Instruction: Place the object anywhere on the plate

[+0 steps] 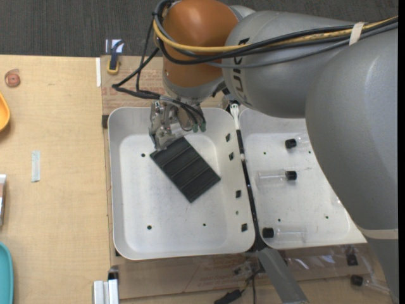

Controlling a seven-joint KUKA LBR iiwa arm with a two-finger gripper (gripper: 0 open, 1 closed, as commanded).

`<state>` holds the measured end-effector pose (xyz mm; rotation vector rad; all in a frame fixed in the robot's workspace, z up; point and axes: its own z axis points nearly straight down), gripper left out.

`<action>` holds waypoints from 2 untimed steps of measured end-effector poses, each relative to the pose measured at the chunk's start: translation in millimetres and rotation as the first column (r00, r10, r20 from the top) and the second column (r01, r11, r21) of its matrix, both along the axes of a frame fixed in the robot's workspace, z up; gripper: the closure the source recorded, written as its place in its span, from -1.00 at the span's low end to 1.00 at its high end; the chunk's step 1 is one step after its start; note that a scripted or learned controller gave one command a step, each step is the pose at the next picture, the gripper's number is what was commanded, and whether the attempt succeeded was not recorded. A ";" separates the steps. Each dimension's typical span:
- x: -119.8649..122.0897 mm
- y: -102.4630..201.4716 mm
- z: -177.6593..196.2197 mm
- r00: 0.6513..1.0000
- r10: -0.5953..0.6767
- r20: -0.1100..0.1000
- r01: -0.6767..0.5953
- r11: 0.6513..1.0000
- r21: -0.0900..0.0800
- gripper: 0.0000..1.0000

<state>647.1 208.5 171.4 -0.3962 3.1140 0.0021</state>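
A dark ribbed rectangular slab lies diagonally in the left white bin, toward its upper middle. My gripper hangs from the orange-banded wrist straight over the slab's upper-left end and seems to touch it there. The wrist and cables hide how the gripper meets the slab, so a hold cannot be confirmed. Part of an orange dish shows at the far left edge of the bench, and a teal dish at the lower left corner.
The right white bin holds small black pieces and clear tubes; the grey arm covers much of it. On the wooden bench left of the bins lie a small grey strip and a reddish disc.
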 end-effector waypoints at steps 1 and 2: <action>12.8 -15.8 -30.3 0.912 0.411 0.001 -0.411 0.912 0.000 1.00; 12.3 1.5 -64.4 0.578 0.816 0.001 -0.816 0.578 0.000 1.00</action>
